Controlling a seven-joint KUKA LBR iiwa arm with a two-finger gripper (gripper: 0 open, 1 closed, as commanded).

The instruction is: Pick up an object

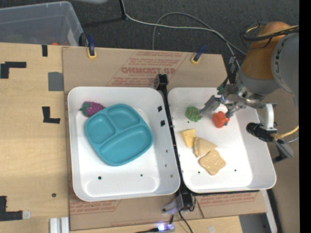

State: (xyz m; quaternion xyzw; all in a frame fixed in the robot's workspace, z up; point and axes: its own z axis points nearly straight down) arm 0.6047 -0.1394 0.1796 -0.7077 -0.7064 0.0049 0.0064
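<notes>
In the right bin (252,169) lie a small red toy fruit (220,120), a green broccoli floret (193,113), a yellow cheese wedge (188,137) and two tan bread pieces (204,145) (212,162). My gripper (217,111) hovers over the bin's back part, right above the red fruit. Its fingers are open: one points left toward the broccoli, the other sits just right of the fruit. The fruit rests on the bin floor below the fingertips, not gripped.
The left bin (77,178) holds a teal divided plate (119,133) and a purple grape bunch (92,108) at its back left. A raised divider (170,130) separates the bins. A clear plastic tub (39,23) stands at the back left; cables arc over the back.
</notes>
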